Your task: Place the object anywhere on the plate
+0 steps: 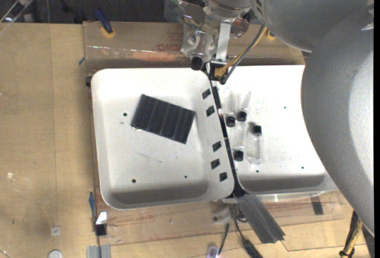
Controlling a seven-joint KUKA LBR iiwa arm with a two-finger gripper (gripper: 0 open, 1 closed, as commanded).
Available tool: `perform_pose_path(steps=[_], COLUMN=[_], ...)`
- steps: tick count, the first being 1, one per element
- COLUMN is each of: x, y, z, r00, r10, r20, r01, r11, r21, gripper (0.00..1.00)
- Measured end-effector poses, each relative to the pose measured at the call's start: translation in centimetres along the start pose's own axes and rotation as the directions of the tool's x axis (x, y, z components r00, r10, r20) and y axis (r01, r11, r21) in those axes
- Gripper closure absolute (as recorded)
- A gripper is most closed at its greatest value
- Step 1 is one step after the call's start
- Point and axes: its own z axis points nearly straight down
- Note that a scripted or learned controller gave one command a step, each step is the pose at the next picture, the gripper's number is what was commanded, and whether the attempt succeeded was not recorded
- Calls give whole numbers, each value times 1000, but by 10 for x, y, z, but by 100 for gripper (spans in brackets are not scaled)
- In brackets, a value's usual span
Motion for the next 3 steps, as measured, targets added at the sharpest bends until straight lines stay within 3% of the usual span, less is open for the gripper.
perform_pose_path(steps=[1, 2, 3], x=[-32, -18, -26], y=[11, 6, 8], z=[-23, -42, -43], r00=[1000, 990, 970], r10=[-29, -143, -242], r20=[-1, 0, 1], r01=[29, 143, 242], r11=[1000, 990, 970], r21=[-2, -3, 1], gripper=[100, 100, 100])
